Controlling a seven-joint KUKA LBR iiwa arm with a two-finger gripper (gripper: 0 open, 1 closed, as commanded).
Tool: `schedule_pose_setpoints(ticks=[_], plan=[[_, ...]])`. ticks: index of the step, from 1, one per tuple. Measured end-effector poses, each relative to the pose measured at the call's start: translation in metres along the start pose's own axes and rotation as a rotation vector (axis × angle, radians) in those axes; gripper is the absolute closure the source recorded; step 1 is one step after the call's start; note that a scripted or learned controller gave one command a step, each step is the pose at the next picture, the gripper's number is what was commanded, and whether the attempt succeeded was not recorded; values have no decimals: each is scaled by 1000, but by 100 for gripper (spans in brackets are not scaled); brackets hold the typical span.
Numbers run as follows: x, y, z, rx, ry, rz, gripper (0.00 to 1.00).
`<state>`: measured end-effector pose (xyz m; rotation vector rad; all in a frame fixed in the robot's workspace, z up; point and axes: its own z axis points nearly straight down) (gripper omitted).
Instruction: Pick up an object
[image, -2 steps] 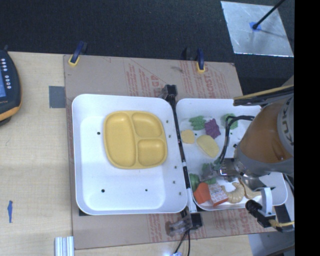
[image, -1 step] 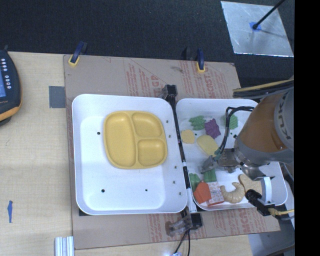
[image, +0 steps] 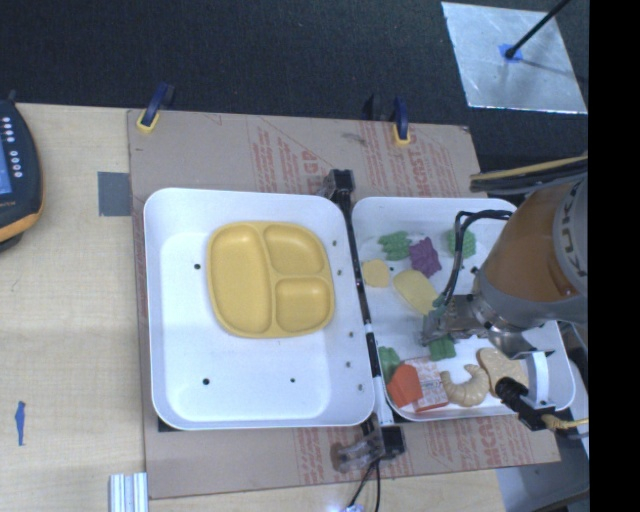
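My gripper reaches down into the right bin from the right, its dark tip low among the toys near a green piece. Around it lie a yellow lemon-shaped piece, a small yellow piece, a green block, a purple piece and another green piece. Toward the near edge sit a red-and-white packet, a tan curved piece and a small green piece. I see nothing lifted.
The left bin holds a yellow divided plate. The orange-banded arm covers the right bin's right side. Clamps hold the cardboard base at the back. A black and orange device lies at the far left.
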<state>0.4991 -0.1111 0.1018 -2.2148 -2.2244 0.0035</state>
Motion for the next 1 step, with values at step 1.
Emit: schedule_pose_setpoints(ticks=[1], plan=[[68,83,-97,-15,1,-9,100]])
